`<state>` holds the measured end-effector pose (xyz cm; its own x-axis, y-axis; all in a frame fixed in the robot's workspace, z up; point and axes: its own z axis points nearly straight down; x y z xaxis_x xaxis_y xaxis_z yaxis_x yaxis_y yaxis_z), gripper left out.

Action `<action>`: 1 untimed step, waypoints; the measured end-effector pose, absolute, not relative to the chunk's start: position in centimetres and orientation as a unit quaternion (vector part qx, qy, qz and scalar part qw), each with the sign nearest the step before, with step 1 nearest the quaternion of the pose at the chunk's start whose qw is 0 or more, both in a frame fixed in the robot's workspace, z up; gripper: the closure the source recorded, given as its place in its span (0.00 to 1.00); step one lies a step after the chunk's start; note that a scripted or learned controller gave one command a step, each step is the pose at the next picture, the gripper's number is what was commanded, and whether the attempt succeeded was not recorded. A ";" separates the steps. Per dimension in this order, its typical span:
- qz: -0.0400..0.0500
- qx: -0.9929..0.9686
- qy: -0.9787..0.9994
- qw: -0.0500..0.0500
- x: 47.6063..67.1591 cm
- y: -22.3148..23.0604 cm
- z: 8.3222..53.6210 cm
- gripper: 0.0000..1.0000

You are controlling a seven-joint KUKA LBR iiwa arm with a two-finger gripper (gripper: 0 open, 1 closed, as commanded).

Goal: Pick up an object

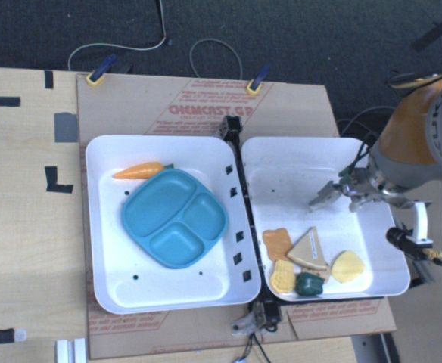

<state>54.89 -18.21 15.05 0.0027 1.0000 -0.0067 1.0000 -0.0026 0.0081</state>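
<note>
My gripper [336, 202] hangs over the middle of the right bin [297, 153], coming in from the right. It is open, its fingers spread, and nothing sits between them. Toy foods lie below it along the bin's front: an orange cracker [277, 242], a triangular sandwich [309, 251], a yellow corn piece [283, 277], a dark green piece [309, 284] and a pale yellow piece [347, 266]. The gripper stands a short way behind the sandwich and touches none of them.
The left bin [107, 278] holds a blue divided tray [175, 217] and an orange carrot [138, 171] behind it. A black divider with clips [240, 210] separates the bins. The grey arm with its orange band [414, 138] fills the right edge.
</note>
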 end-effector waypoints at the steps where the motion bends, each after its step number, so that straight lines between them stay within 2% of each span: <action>1: -0.001 0.705 0.709 0.001 54.9 -9.5 8.3 0.00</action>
<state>54.95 -9.47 8.26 -0.0055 1.0000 -0.0028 1.0000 0.0055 0.0012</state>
